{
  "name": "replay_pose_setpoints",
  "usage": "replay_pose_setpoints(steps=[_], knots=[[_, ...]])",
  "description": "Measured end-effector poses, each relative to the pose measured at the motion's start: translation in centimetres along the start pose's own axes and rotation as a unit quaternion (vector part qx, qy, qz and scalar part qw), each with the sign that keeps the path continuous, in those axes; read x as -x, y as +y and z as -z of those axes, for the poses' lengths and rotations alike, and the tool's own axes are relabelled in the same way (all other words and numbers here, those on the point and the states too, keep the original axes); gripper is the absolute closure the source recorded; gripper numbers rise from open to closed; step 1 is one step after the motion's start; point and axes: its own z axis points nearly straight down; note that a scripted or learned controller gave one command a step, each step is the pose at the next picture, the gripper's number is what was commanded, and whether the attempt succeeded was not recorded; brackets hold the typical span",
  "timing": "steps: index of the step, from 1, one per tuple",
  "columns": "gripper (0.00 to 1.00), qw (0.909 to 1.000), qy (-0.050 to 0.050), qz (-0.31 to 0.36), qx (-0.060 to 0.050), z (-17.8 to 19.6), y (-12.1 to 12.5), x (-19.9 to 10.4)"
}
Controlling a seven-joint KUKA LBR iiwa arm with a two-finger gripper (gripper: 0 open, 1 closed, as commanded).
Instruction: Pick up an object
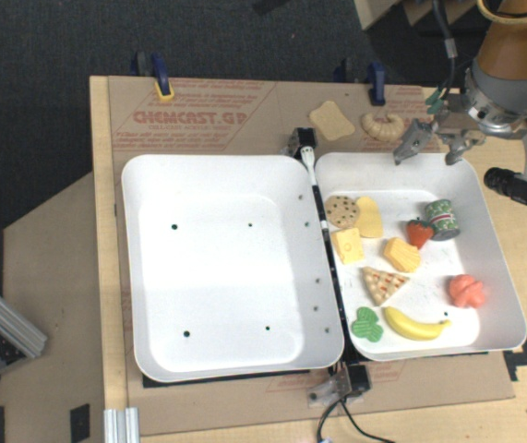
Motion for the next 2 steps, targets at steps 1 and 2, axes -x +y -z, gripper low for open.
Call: replay_pose_setpoints(steps=[1,2], knots=[[0.00,1.0000,0.002,-0.001,-0.006,-6.4,-7.3,-2.3],[0.00,1.0000,-0.003,-0.001,0.006,-13.3,-12.1,-4.7]])
